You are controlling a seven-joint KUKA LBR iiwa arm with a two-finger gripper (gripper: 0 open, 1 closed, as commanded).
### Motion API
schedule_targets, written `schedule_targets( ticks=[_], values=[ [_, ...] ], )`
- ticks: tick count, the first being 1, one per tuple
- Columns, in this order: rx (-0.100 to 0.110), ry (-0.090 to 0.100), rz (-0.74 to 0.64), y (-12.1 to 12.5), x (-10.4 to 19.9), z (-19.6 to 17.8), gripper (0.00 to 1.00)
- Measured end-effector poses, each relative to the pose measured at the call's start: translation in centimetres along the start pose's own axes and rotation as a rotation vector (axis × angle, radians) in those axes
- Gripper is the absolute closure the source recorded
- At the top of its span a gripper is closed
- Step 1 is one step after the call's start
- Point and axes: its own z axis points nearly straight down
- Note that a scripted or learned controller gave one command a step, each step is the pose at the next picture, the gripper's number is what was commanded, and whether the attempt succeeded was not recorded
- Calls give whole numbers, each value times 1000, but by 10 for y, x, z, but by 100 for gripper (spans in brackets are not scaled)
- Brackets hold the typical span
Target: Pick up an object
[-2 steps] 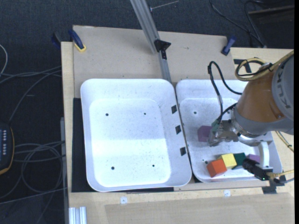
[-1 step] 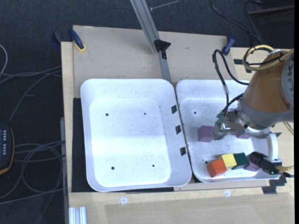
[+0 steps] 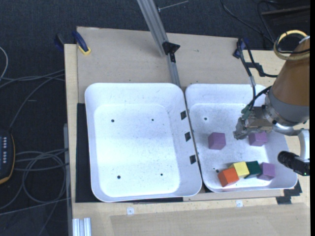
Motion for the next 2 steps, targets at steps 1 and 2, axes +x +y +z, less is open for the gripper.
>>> schedule_targets(
  ticks=[1, 2],
  values=[
    [1, 0, -1, 2, 0, -54, 100],
    [7, 3, -6, 27, 56, -39, 100]
  ],
)
